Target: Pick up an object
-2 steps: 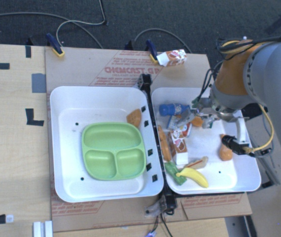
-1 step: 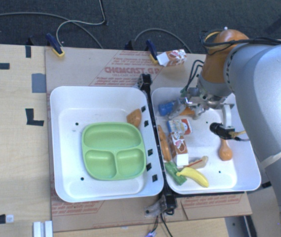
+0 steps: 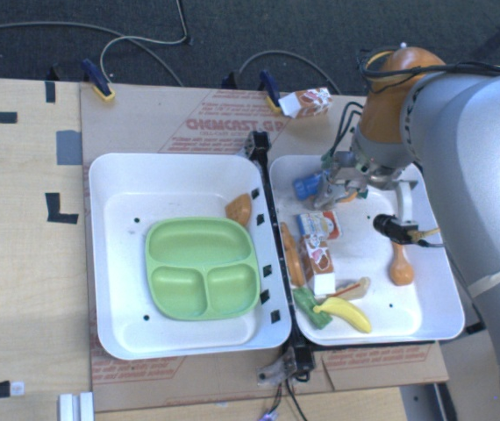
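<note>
My gripper (image 3: 339, 185) hangs low over the back of the right bin (image 3: 434, 323), just right of a small blue object (image 3: 307, 186); whether they touch I cannot tell. In front of it lies a red and white carton (image 3: 318, 239), with a long brown bread-like item (image 3: 292, 257) along the bin's left wall. A yellow banana (image 3: 346, 312) and a green item (image 3: 307, 308) rest at the front. An orange pear-shaped item (image 3: 401, 267) lies to the right.
The left bin (image 3: 114, 235) holds a green divided plate (image 3: 202, 266) and a small orange piece (image 3: 239, 207) near its back right corner. A red and white packet (image 3: 305, 102) lies on the cardboard behind the bins. The arm (image 3: 460, 147) covers the right bin's right side.
</note>
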{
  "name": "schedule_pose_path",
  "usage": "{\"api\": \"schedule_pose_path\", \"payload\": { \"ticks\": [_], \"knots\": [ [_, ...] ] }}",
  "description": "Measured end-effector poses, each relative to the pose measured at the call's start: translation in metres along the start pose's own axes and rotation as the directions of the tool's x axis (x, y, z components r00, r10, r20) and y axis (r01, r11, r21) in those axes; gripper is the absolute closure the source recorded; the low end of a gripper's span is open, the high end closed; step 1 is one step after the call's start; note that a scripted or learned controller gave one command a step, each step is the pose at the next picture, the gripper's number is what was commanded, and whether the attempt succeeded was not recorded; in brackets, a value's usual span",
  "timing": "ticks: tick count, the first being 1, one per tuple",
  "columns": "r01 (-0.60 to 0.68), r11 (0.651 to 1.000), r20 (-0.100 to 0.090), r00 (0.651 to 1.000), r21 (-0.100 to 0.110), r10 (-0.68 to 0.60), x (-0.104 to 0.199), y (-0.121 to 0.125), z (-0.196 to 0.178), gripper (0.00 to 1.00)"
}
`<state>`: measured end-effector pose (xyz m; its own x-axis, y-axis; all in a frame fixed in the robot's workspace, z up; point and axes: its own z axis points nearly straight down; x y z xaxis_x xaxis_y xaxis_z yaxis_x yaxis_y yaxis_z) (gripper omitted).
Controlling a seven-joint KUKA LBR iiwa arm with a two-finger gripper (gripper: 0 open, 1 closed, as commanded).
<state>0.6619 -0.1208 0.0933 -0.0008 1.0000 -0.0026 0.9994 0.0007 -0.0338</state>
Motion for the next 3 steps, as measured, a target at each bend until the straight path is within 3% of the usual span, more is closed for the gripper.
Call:
{"api": "schedule_pose_path", "payload": {
  "ticks": [1, 2, 3],
  "knots": [
    [0.0, 1.0, 0.001, 1.0, 0.002, 0.0, -0.0004, -0.0005, 0.0004, 0.0],
    [0.001, 1.0, 0.001, 1.0, 0.002, -0.001, 0.0001, -0.0007, -0.0096, 1.0],
    [0.001, 1.0, 0.001, 1.0, 0.004, -0.001, -0.0002, -0.001, -0.009, 0.0]
  ]
}}
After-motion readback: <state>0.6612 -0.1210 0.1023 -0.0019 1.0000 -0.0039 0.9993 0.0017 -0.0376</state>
